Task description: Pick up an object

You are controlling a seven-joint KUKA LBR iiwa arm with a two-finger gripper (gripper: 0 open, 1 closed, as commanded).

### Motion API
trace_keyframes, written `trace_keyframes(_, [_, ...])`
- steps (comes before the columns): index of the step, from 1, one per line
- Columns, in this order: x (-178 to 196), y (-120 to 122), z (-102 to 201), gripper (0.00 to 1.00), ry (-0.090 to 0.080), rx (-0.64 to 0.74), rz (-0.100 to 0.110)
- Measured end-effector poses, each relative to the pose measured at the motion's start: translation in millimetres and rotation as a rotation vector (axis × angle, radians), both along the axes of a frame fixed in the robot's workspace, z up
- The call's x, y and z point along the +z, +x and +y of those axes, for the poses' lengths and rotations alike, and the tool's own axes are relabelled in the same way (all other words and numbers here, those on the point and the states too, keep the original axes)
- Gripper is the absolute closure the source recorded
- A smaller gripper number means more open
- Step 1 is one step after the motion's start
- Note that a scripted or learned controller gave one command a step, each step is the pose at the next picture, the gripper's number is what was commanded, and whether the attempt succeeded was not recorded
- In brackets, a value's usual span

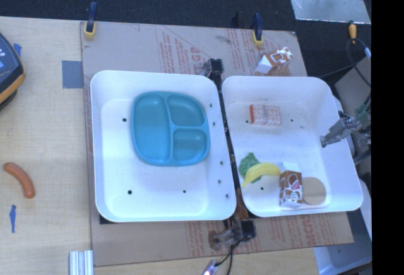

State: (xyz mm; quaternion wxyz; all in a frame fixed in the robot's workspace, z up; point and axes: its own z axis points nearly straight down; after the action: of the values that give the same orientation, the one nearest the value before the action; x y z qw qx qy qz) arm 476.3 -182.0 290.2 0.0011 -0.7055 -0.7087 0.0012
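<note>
Right bin (328, 94): carton (290, 190), banana (261, 171); left bin (104, 141): blue plate (170, 128).

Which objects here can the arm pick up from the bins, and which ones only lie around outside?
For the job: blue plate, small box, banana, brown carton, gripper.
Lying about: sausage, carton outside bins, clamps.
</note>
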Motion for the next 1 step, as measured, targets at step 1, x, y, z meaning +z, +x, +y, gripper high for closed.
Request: trace_keyframes(1, [-129.0, 71.2, 58.6, 0.00, 0.000, 0.002, 0.002])
